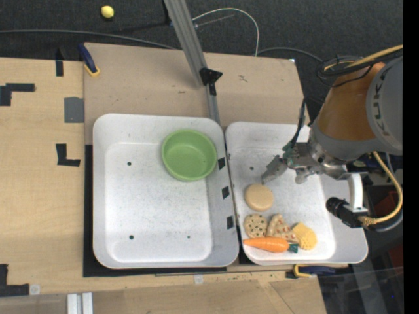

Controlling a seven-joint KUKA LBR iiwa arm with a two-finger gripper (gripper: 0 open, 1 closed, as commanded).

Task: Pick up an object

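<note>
I see my gripper (288, 169) hanging over the middle of the right bin (262, 139), with its fingers spread apart and nothing between them. One dark finger (272, 170) points down toward the left. The grey arm (353, 120) with its orange band comes in over the bin's right edge.

The things I could pick are all crowded at the near edge of the right bin. A round tan bun (259, 197) sits just below the gripper, near the bin's left wall. Below it lie a brown cookie (255, 225), a pretzel piece (277, 226) and a yellow corn piece (305, 235), close together. An orange carrot (267, 244) lies flat along the near edge, touching or almost touching them.

The far half of the right bin is bare white floor.

In the left bin (111, 195) a green bowl (189, 154) stands upright near the far right corner. The rest of that floor is open.
</note>
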